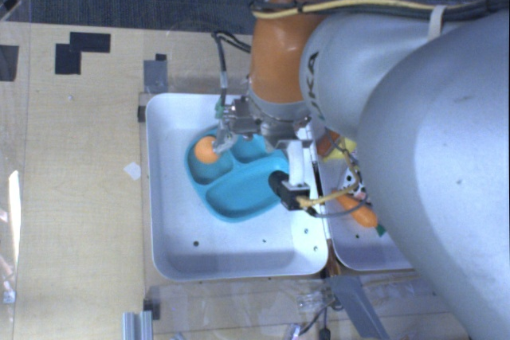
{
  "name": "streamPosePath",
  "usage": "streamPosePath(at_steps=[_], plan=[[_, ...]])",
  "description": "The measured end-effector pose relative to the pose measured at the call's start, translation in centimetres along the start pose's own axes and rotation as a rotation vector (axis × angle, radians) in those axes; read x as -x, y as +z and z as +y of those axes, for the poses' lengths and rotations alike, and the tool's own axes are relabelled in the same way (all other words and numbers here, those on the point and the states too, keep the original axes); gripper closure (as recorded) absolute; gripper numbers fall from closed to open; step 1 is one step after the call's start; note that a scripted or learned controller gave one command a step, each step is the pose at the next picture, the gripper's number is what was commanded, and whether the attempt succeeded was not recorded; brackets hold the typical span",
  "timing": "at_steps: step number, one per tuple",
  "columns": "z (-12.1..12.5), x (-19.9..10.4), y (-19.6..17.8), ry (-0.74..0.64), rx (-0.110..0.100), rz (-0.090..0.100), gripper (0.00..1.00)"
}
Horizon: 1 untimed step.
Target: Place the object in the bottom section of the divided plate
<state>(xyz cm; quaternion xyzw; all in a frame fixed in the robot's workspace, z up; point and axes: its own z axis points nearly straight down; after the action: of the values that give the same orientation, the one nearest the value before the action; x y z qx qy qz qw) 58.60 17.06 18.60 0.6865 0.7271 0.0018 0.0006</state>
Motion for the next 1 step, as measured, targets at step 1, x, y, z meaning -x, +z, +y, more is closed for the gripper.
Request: streamPosePath(at_steps=[1], plan=[[0.15,-0.04,-1.14,-0.003,0.004,0.002,1.00]])
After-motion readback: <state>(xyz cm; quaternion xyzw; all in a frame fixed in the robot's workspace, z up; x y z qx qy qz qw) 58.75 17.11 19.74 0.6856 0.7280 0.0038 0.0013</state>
